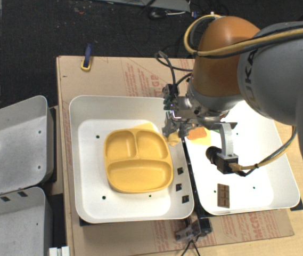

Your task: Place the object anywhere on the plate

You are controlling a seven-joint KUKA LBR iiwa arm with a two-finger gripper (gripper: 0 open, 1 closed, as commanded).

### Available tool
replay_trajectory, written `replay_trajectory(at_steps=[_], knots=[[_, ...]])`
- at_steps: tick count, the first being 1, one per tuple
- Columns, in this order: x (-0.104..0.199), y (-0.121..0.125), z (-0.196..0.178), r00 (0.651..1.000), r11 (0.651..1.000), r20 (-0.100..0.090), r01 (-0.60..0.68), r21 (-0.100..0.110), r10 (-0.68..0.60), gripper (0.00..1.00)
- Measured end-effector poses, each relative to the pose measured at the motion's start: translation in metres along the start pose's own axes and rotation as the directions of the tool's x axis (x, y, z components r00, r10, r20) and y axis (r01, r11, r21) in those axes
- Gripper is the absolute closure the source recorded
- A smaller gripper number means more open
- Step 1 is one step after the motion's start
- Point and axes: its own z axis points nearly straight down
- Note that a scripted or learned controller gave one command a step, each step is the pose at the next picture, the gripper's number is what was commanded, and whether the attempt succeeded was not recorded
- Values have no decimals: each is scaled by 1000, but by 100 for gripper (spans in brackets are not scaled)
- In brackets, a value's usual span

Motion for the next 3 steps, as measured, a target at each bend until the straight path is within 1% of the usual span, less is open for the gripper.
replay_trajectory(at_steps=[1,2,3], knots=[[42,-19,17,1000,1000,0,0,2,0,100],[92,-34,13,1000,1000,0,1,-1,-1,100],[89,-33,13,1000,1000,1,-5,-1,5,0]])
